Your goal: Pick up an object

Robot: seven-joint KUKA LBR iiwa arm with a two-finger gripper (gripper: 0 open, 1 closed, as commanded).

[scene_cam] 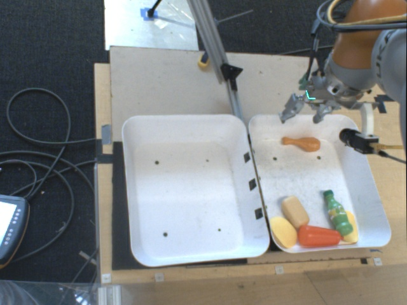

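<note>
Since the task names no particular object, we take the candidates in the right bin [369, 202] from the near rim outward. Nearest us, a red pepper-shaped piece [318, 236] lies flat against the bin's front edge, touching a yellow round piece [283, 232] on its left and just beside a green bottle-shaped toy [337, 213] on its right. A tan block [295, 210] sits just behind the yellow piece. We judge all four to be light, rigid plastic play food with smooth skins, so they should slip rather than crush, and their crowding leaves little room for fingers to drop either side.

Farther back, well apart from that cluster, an orange drumstick-shaped piece [303, 143] lies alone on the bin floor, thin end pointing left. We think it the easiest pick: light, stiff, free on all sides. The hold we would choose is across its thicker right end, where the sides are broad enough to resist rolling out.

Beyond it, the pincer [308, 109] hangs over the bin's far rim, its fingers spread apart and holding nothing. The left bin [137, 170] and the tabletop [159, 81] lie to the side and behind.
</note>
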